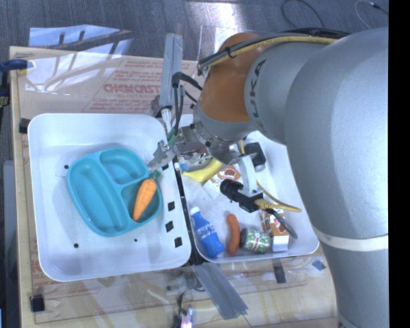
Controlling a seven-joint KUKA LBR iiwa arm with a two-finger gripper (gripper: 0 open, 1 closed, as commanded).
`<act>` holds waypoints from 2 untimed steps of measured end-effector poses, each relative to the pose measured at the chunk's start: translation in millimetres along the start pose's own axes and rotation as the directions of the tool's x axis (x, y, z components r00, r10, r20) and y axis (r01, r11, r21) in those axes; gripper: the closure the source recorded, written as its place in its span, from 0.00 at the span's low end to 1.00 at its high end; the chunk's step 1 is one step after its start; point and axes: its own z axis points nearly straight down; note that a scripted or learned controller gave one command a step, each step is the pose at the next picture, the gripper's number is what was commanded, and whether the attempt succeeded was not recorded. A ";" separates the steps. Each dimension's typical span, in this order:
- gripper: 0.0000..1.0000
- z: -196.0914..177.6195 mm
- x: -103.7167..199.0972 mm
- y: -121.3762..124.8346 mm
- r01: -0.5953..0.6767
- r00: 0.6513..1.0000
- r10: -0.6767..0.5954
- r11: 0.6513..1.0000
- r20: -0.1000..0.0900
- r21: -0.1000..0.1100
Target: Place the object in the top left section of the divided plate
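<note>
Hovering my pincer point(165, 152), grip state unclear, beside the plate point(96, 190) where a carrot point(145, 198) lies; next, retreat.

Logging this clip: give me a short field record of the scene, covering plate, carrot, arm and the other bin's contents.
plate: blue divided plate, in left bin
carrot: toy carrot lying in the plate's right-hand section
gripper: over the divider between the bins, near the plate's upper right rim
right bin: holds blue bottle, sausage, green can, yellow item
</note>
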 end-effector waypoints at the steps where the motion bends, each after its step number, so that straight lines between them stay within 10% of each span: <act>1: 0.00 0.5 79.3 -7.6 0.031 1.000 -0.031 1.000 0.002 -0.001; 2: 0.00 0.6 76.4 -32.8 -0.018 1.000 0.018 1.000 0.002 -0.001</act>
